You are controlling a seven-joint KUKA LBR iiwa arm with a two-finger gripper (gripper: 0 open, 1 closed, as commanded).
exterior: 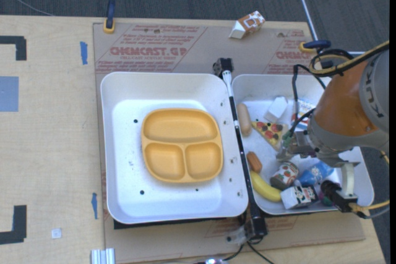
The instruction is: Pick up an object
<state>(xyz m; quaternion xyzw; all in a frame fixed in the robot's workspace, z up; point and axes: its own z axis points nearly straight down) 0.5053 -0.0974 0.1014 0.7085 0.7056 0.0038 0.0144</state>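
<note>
Toys (291, 177) crowd right bin (365, 191) beneath pincer (289, 148).

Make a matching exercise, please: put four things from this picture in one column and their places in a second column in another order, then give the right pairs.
Things:
1. yellow plastic tray with three compartments
2. yellow banana
3. small orange and white carton
4. blue clamp with a yellow tip

Places:
A. on the board beyond the bins, near its far left corner
B. in the left white bin
C. on the board beyond the right bin
D. in the right white bin, near its front left corner

Pairs: 1-B, 2-D, 3-C, 4-A
</note>
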